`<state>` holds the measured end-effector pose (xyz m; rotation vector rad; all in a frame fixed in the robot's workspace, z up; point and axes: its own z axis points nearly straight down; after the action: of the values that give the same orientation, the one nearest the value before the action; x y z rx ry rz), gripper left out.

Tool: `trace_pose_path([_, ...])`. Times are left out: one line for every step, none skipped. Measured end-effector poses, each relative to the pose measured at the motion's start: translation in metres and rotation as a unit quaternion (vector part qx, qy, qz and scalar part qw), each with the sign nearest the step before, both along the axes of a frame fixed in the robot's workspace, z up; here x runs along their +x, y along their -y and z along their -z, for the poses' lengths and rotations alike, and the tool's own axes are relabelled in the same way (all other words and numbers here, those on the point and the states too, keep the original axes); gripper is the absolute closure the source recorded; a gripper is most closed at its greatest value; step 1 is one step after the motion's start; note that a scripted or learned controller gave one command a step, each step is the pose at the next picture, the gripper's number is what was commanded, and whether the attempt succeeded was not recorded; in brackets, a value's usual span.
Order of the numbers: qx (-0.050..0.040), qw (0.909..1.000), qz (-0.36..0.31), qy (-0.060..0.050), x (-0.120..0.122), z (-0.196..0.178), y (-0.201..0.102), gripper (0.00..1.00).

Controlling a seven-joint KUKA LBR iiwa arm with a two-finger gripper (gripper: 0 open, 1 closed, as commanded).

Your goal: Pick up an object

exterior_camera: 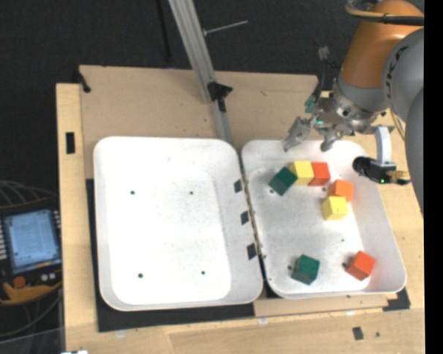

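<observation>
Tool point(311, 139) open, empty, above right bin point(376, 271) far edge, near yellow block point(303, 171)

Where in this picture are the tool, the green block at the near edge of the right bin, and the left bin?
tool point(308, 139), camera view, midway between its fingertips
green block point(306, 268), camera view, top face
left bin point(162, 143), camera view, far rim
</observation>
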<state>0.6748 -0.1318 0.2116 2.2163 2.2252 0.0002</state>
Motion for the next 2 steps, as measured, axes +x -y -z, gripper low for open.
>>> trace_pose_path([-0.0013,1.0000,0.000,0.000,0.000,0.000,0.001,0.00])
trace_pose_path([-0.0013,1.0000,0.002,-0.002,-0.009,0.056,0.008,0.00])
